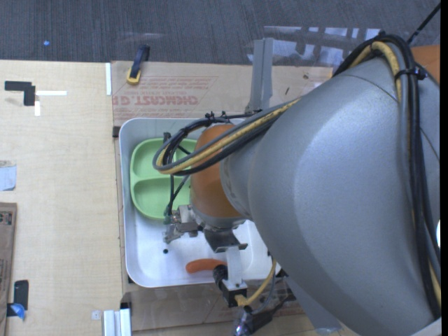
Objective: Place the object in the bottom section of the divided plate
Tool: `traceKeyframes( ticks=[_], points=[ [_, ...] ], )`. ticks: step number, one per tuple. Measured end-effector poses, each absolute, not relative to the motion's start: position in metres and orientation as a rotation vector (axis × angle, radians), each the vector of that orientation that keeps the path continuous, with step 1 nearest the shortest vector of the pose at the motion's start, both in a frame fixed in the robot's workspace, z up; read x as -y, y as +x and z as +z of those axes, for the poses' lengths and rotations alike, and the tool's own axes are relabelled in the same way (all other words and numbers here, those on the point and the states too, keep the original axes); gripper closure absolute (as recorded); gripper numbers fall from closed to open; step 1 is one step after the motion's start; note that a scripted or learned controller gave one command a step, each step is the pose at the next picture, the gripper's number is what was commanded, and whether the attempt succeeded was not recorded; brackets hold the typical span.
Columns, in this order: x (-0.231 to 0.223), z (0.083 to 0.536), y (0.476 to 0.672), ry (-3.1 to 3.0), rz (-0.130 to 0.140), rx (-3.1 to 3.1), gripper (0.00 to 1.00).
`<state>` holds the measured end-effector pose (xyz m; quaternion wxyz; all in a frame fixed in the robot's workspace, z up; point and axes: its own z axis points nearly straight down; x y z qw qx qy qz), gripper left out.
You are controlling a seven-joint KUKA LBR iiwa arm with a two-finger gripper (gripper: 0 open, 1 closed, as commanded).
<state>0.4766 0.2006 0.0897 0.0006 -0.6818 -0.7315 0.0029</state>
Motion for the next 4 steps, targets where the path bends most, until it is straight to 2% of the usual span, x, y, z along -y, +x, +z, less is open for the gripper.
traceKeyframes(
  ticks=[1, 2, 3, 4],
  points=[
    [-0.1983, 0.0967, 0.4764, -2.144, 0.019, 2.293, 1.0],
    [-0.1983, 0.0967, 0.4764, -2.145, 0.019, 2.292, 0.0],
    [-0.2056, 0.0895, 0.4766, -2.513, 0.011, 1.885, 0.0],
    [-0.2038, 0.0965, 0.4759, -2.512, 0.023, 1.886, 1.0]
  ],
)
